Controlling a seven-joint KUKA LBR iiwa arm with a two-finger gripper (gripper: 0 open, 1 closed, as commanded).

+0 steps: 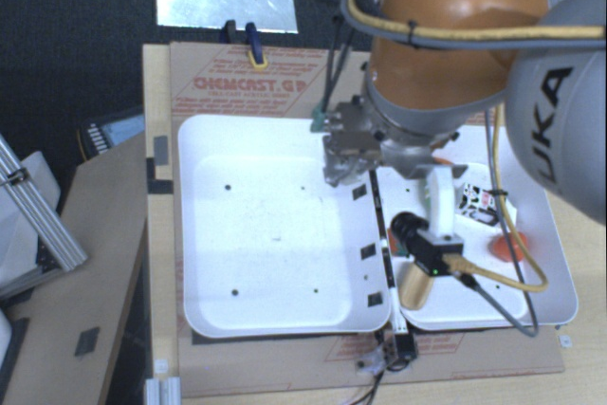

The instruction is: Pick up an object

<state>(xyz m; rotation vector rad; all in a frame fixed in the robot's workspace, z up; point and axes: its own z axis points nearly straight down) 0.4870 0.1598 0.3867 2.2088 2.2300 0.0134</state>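
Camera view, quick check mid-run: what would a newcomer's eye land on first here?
First the arm, its big orange band filling the upper right, with the gripper low over the divider between the two bins. Next the right bin, crowded with small things: an orange object by its right side and a tan cylinder near the front. The left bin is a broad white expanse by contrast.
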